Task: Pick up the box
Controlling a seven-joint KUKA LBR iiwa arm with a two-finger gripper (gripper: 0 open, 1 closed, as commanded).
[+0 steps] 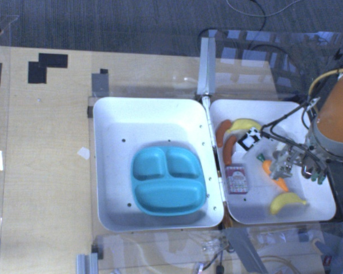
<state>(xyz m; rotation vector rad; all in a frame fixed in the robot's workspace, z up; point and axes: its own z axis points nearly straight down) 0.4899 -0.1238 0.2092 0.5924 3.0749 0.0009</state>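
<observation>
**Station status: arm over right bin, box on bin floor**

I see the gripper (pixel 281 167) positioned low over the right bin (pixel 326 210), at the right of the frame. I cannot tell whether its jaws are apart or together; cables and hardware obscure them.

The box (pixel 236 178), small and reddish, lies flat on the floor of the right bin near its left wall, left of the gripper and apart from it.

Other contents of the right bin:
- a carrot (pixel 274 176) under the gripper;
- a banana (pixel 286 202) at lower right;
- a second banana (pixel 243 125) at the top;
- two sausages (pixel 224 138) beside the left wall.

The left bin (pixel 111 153) holds a blue divided tray (pixel 168 179).
</observation>
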